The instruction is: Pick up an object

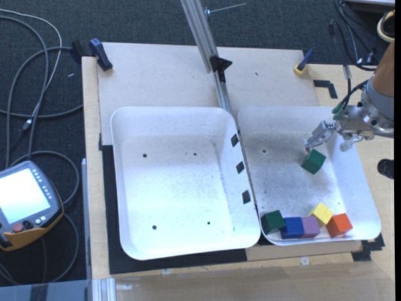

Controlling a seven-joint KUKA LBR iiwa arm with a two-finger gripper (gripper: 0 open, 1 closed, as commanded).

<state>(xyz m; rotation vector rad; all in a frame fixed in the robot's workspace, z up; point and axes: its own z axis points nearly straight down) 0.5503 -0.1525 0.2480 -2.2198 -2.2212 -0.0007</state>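
The gripper (321,138) is in the right part of the frame, over the right bin (276,168). Its fingers point to the left. I cannot tell if they are apart or together, since they are small and blurry here. A green block (313,162) sits just below the fingers, very close to them. It looks tilted. I cannot tell if the fingers touch it or if it is lifted off the floor of the bin.

So I think the pick is only partly done. The arm has reached a block, but a sure hold and a lift are still left.

At the lower edge of the same bin, a dark green block (272,221), a blue block (292,226), a purple block (311,226), a yellow block (322,214) and an orange block (339,224) lie in a row. The left bin (175,180) is beside it.
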